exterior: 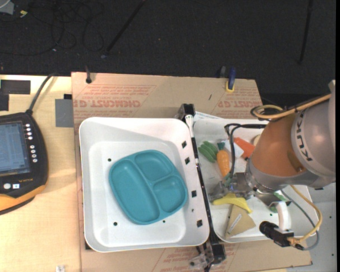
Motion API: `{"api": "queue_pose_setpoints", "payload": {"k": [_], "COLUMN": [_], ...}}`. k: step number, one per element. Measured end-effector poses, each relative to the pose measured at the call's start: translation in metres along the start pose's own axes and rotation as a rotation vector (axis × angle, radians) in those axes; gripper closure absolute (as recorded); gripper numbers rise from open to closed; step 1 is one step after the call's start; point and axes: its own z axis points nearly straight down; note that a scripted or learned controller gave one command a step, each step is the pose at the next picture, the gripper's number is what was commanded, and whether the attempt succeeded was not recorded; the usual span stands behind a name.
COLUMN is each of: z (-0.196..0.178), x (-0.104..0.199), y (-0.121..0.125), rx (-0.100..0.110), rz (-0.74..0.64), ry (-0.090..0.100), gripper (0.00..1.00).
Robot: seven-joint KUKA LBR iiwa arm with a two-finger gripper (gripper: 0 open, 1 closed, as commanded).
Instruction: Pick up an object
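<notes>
While the arm is hanging over the right bin, its gripper is reaching toward the banana; grip state unclear, so the next move is closing accurately.

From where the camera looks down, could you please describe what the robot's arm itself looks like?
The arm is a thick, rounded grey body with dark lettering on its side and a broad orange band above the wrist. Thin cables, yellowish and dark, loop around its lower part, and a black cable arcs beside the band. The end effector beneath is dark metal.
</notes>
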Motion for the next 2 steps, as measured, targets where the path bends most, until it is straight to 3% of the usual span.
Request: {"api": "queue_pose_setpoints", "payload": {"k": [1, 2], "z": [-0.0114, -0.0109], "x": [-0.0024, -0.0023], "y": [0.0021, 0.0019], "rx": [-0.003, -0.003], "rz": [0.006, 0.005], "ry": [-0.001, -0.001], "gripper": [1.00, 0.00]}}
